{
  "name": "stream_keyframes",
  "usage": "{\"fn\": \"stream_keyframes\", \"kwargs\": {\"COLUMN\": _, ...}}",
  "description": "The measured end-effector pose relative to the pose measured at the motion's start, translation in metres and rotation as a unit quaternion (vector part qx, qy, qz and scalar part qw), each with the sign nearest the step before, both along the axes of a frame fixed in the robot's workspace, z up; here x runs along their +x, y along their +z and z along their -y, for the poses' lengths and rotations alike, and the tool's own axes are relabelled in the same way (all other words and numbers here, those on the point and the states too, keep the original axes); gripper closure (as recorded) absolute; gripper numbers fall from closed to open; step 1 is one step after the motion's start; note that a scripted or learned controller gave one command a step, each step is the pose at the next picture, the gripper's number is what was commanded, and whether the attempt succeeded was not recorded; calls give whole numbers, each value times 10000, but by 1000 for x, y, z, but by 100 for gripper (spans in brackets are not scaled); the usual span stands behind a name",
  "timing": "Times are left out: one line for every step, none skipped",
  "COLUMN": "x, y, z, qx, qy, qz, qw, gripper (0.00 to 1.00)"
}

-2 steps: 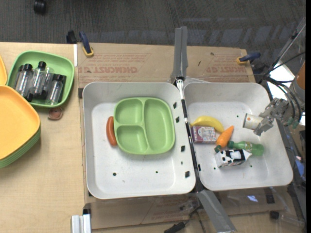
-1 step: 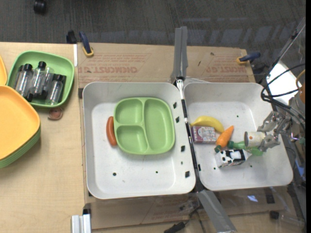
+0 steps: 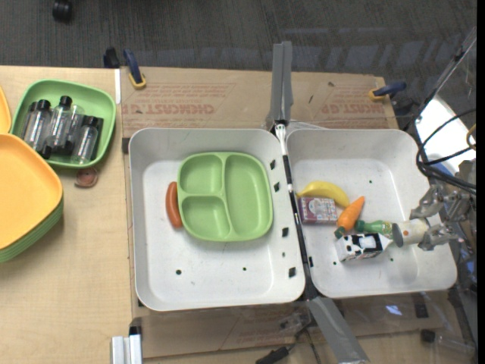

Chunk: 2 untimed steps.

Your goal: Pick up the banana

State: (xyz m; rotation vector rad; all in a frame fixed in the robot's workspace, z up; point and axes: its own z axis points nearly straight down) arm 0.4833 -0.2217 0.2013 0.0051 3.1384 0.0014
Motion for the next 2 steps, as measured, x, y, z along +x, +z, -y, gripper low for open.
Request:
{"fn": "stream_keyframes", "kwargs": {"x": 48, "y": 44, "z": -16, "qx": -1, "qy": 744, "qz": 4, "qw": 9972, "gripper": 100}}
{"fn": "stream_keyframes", "kwargs": {"x": 21, "y": 13, "z": -30, "qx": 2, "qy": 1954, "qz": -4, "qw": 9807, "gripper": 100}}
